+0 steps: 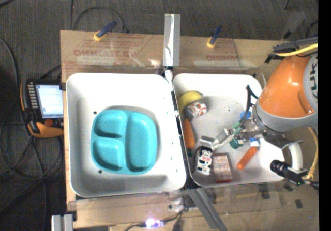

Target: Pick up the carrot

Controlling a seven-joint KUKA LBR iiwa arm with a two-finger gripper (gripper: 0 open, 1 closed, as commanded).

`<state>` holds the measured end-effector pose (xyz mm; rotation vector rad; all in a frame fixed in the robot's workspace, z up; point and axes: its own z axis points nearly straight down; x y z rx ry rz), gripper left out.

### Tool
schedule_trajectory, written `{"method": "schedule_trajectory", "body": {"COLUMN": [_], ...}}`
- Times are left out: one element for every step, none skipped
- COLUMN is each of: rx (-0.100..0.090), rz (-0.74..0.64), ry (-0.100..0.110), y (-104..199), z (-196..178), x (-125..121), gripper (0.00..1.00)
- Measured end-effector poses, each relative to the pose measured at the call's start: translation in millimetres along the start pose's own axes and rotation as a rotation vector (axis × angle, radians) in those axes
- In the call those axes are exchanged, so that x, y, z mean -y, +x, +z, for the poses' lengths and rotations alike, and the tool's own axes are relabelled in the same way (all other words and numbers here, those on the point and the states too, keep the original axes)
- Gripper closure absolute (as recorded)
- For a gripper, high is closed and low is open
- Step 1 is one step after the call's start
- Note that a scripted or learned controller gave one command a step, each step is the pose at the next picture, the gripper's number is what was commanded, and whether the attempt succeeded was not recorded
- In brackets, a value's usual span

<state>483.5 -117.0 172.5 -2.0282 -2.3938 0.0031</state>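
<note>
The carrot is a long orange piece lying lengthwise against the left wall of the right bin. My gripper reaches in from the right, low over the middle of that bin, with its tip a little to the right of the carrot and apart from it. Nothing is seen held in it. The grey arm with its orange band covers the bin's right side.
A yellow fruit and a small can lie at the back of the right bin. A black-and-white carton, a brown box and a short orange stick lie at its front. The left bin holds a turquoise divided plate.
</note>
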Motion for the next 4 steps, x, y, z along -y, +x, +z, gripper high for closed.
{"method": "schedule_trajectory", "body": {"rx": [0.0,-0.001,0.003,0.006], "rz": [0.113,0.112,0.596,0.962], "ry": [0.0,0.002,0.0,0.0], "y": [-11,-11,38,17], "z": [6,-2,-42,-66], "x": [2,1,-7,-2], "gripper": [0.0,1.0,1.0,1.0]}}
